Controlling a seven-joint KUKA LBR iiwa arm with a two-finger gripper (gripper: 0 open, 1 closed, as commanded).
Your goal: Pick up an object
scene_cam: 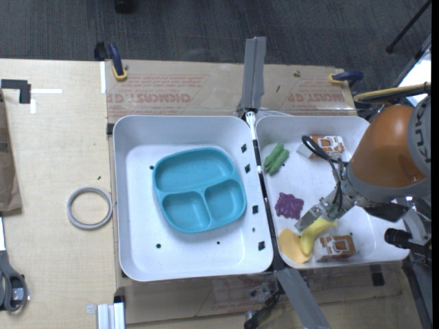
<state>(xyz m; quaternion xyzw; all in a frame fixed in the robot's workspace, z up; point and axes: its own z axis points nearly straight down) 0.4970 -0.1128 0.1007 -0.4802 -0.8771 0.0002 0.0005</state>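
One grey two-finger tool point(314, 220) closes on a curved yellow plastic banana point(317, 229) at five o'clock in the right white bin point(363, 123), just beside a purple grape cluster point(289, 205).

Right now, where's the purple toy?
The purple toy lies in the right bin, near its left wall, below the green piece and up-left of the hand by the yellow banana.

A pale wooden bench point(55, 149) fills the lower frame beneath dark grey carpeted floor point(206, 12). Brown printed cardboard point(178, 91) lies flat across the benchtop, held by yellow-and-blue clamps point(115, 64). A roll of tape point(90, 207) and scissors point(12, 286) rest at left.
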